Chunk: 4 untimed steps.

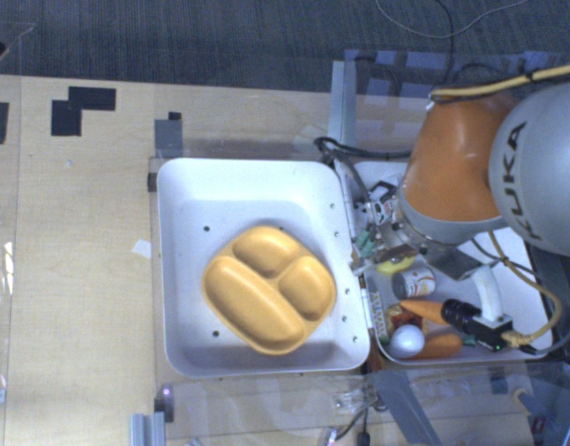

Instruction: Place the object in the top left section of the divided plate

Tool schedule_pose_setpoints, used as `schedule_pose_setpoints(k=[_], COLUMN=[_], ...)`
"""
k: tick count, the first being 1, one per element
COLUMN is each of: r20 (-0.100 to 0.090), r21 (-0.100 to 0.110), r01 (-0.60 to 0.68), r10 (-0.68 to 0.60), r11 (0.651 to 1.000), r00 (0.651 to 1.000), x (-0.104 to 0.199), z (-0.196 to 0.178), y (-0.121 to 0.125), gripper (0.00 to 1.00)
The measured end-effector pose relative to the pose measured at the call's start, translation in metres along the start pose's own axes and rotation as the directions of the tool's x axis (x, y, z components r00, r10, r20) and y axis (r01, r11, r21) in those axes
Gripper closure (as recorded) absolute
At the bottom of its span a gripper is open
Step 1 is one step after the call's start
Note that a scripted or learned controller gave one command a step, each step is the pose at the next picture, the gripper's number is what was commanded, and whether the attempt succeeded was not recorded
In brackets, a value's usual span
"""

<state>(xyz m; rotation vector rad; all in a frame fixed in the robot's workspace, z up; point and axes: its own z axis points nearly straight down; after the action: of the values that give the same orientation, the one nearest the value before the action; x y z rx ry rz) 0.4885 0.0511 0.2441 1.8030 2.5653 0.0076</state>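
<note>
Arm (480, 156) over the right bin (536, 258), yellow divided plate (269, 288) in the left bin (187, 249).
Its 3 sections hold nothing. Small objects (424, 323) lie in the right bin; the gripper state I cannot tell.

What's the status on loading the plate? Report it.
Done: nothing visible yet; all sections of the yellow divided plate in the left bin look bare. In hand: the arm is over the right bin, above a jumble of objects. Left: lifting one out and placing it in the top left section.
</note>
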Motion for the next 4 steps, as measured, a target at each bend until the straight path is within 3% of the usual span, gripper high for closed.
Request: schedule_pose_setpoints(k=[1, 2, 3, 4], r20=[-0.001, 0.0, 0.002, 0.0], r21=[0.006, 0.005, 0.003, 0.005], r01=[-0.191, -0.308, -0.405, -0.447], r10=[0.191, 0.308, 0.405, 0.447], r11=[0.982, 0.951, 0.914, 0.895], r00=[0.982, 0.951, 0.914, 0.895], x=[-0.014, -0.009, -0.096, -0.005], z=[0.06, 0.06, 0.059, 0.06], y=[-0.007, -0.005, -0.036, -0.003], gripper=[1.0, 1.0, 1.0, 1.0])
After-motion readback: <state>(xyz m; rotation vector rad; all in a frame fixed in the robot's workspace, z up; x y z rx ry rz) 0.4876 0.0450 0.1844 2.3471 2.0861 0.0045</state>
